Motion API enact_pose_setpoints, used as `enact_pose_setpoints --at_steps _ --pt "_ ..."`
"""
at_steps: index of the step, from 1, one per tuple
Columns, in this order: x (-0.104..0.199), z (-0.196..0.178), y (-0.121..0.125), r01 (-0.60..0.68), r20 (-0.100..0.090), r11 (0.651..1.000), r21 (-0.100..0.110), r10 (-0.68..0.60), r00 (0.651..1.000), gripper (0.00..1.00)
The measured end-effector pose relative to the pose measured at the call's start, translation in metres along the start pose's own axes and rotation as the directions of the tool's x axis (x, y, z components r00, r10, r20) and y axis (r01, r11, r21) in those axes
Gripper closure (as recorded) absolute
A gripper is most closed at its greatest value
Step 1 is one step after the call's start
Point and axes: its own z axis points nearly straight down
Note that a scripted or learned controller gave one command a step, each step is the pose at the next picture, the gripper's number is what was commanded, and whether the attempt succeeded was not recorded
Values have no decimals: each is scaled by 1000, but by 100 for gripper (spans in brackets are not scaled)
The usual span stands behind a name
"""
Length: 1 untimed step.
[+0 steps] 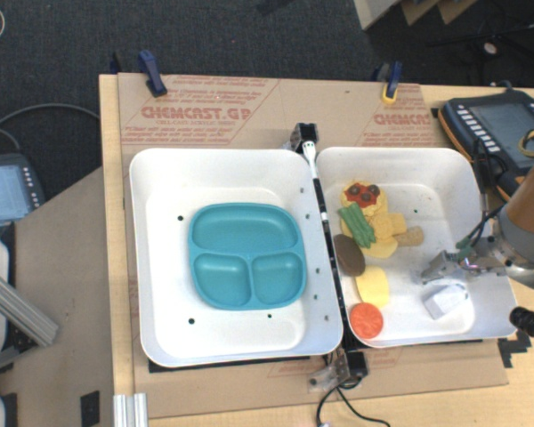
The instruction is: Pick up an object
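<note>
In the right bin point(400, 163) lie several toy foods: a yellow slice with red toppings point(363, 194), a green pod point(358, 226), a dark brown oval point(349, 254), a pale yellow piece point(372, 286) and an orange-red disc point(367, 320). Toward the bin's front right rests a small white-grey block point(445, 302). My gripper point(447, 264) comes in from the right, low over the bin floor. It sits just above the block in the view and right of the food cluster. Nothing shows plainly in its grasp.
The left bin point(156, 181) holds a teal divided plate point(246, 254). A dark control pendant point(494, 123) with cables lies at the back right. A blue clamp point(151, 72) and a yellow clamp point(392, 83) grip the board's far edge.
</note>
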Motion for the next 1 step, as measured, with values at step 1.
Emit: enact_pose_setpoints --at_steps 1 --pt "133 -22 -4 8 6 1000 -7 -8 1000 0"
